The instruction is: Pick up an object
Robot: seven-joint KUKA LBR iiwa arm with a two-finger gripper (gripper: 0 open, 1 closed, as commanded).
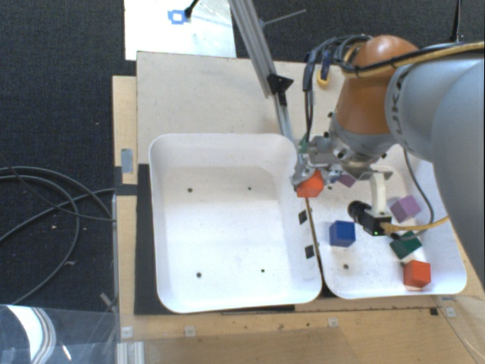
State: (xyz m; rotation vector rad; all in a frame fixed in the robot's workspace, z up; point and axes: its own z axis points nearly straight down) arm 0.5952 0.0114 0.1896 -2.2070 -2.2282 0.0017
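Camera view gives you the grey arm with the orange band reaching in from the right, its two-finger gripper (308,174) hanging over the seam between the two shallow white bins. You can see a small orange-red block (309,186) right at the fingertips, above the inner rim of the right-hand white bin (455,279); the fingers appear closed on it, though the wrist hides much of them. In that right bin you have a blue cube (342,233) near the middle, a pale purple block (405,207) toward the far side, a dark green block (406,244) below it, and an orange-red block with a white top (417,274) in the near corner, just beside the green one. The left-hand white bin (163,203) lies alongside, touching the right one.
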